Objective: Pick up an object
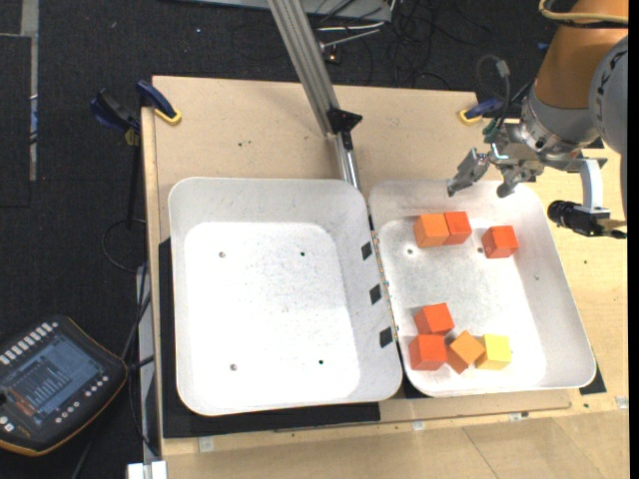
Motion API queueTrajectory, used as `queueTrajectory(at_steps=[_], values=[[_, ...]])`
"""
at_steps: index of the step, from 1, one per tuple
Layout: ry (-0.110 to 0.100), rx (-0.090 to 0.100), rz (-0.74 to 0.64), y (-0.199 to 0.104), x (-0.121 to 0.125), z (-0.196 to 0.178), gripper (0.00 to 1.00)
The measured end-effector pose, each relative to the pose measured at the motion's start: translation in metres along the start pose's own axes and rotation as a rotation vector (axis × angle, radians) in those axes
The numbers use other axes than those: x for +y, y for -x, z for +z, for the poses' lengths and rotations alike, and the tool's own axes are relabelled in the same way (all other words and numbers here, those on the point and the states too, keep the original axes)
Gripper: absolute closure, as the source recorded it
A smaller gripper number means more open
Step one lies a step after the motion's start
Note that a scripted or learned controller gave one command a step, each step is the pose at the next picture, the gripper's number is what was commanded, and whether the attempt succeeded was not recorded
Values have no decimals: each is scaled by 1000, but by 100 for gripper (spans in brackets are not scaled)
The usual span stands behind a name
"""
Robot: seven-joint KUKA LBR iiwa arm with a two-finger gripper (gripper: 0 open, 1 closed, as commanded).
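Several small blocks lie in the right bin (pixel 559 297). Two orange blocks (pixel 442 229) touch side by side near its far edge, with a red-orange block (pixel 499 240) just to their right. Near the front sit a red-orange block (pixel 433 318), a red block (pixel 427 351), an orange block (pixel 465 350) and a yellow block (pixel 495 350), close together. My gripper (pixel 487 179) hovers above the bin's far edge, behind the two orange blocks. Its fingers are spread apart with nothing between them.
The left bin (pixel 200 267) stands beside the right one, joined by black clips at the middle seam. A metal pole (pixel 310 63) slants down to the bins' far junction. Clamps sit at the bench's far corners. A teach pendant (pixel 50 382) lies off the bench at the lower left.
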State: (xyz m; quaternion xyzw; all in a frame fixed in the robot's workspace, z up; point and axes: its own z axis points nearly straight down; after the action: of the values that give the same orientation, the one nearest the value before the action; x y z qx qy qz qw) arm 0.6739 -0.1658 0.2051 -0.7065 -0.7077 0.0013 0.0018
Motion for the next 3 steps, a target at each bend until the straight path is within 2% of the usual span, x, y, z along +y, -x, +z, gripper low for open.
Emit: queueTrajectory(at_steps=[1,2,3], values=[[5,-2,-2,0,1,-4,0],[-1,0,1,-2,-6,59,0],[23,-5,-1,-2,0,86,0]])
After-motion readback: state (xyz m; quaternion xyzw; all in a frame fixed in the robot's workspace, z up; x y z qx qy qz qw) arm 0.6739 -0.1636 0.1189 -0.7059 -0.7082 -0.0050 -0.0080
